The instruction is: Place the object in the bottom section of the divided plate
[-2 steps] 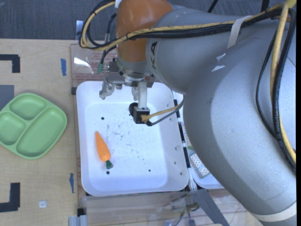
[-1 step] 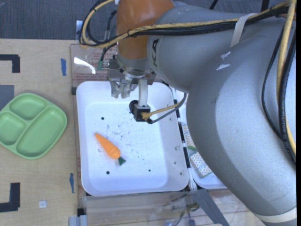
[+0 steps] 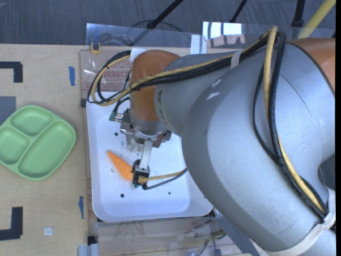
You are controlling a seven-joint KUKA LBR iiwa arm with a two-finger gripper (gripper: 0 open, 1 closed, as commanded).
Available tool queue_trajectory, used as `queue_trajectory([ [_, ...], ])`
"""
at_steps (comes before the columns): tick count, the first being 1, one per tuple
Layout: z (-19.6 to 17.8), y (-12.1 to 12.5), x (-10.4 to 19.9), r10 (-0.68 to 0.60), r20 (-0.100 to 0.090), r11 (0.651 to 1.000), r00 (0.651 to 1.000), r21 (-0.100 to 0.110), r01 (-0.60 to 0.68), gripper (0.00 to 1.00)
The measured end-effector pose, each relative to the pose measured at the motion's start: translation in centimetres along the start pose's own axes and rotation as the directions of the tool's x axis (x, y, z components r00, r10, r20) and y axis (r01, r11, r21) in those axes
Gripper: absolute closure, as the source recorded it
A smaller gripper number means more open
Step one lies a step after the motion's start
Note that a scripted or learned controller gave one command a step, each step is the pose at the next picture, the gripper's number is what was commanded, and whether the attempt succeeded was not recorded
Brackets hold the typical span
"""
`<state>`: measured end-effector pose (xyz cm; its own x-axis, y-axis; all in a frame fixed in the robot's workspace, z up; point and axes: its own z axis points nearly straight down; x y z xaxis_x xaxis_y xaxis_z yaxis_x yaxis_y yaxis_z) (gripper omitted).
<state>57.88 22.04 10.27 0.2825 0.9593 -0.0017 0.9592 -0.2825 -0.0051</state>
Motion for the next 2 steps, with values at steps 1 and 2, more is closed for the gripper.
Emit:
queue_trajectory([
  [1, -3.9, 5.9, -0.1, 0.267, -0.003, 0.964, 0.964, -0.005, -0.267, 1.00],
  [2, 1.1, 8.3, 3.0, 0.489, -0.006, 0.872, 0.872, -0.004, -0.489, 1.00],
])
